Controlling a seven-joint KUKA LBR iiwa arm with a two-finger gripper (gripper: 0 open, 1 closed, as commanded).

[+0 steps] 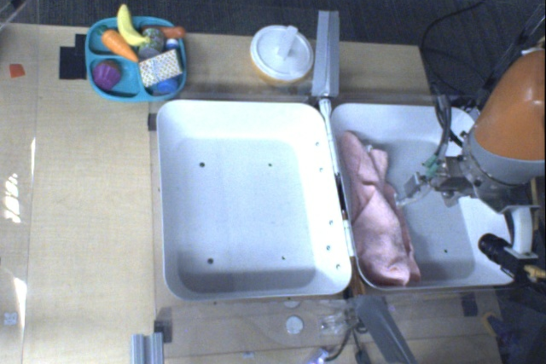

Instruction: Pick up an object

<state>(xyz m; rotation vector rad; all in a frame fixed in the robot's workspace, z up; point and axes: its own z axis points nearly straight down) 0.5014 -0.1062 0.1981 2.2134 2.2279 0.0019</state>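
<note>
- Pale wooden bench (77, 209) carries two white bins; dark carpet lies beyond it at twelve o'clock.
- Pink cloth (375, 217) lies bunched along the nine o'clock wall of the right bin (444, 264); the left bin (247, 200) sits beside it.
- Gripper (418, 183) hangs just at three o'clock of the cloth; whether it is spread or pinched I cannot tell.
- Risk, as I judge it: soft cloth hugging the wall may slip away, or the wall may block a clean grab.
- Blue tray (132, 60) of toy food and a white lidded tub (281, 53) sit at eleven and twelve o'clock.
- No readable writing or brand anywhere.
</note>
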